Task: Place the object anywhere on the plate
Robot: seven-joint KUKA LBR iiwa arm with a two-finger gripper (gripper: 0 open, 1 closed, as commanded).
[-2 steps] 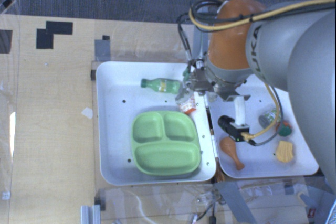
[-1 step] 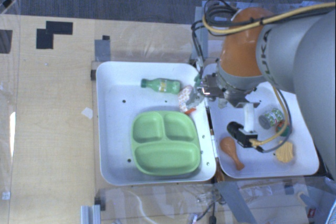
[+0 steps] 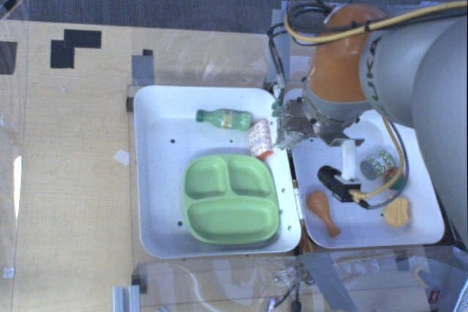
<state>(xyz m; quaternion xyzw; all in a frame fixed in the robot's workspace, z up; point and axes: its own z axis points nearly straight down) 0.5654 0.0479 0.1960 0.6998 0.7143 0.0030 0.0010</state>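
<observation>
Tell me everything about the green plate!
The green plate looks like smooth plastic, squarish with rounded corners. Ridges split it into three sections: two small ones at the back, one wide one in front. All hold nothing. It lies flat on the floor of the left white bin, nearer its front right.

On the pale wooden tabletop (image 3: 66,179), the left white bin (image 3: 157,157) holds a green bottle (image 3: 224,118) lying on its side toward 12 o'clock, while the right white bin (image 3: 365,230) holds a brown drumstick (image 3: 322,211) at 7 o'clock, a tan cracker (image 3: 396,212) at 4 o'clock and a small can (image 3: 377,164) near its middle.
</observation>
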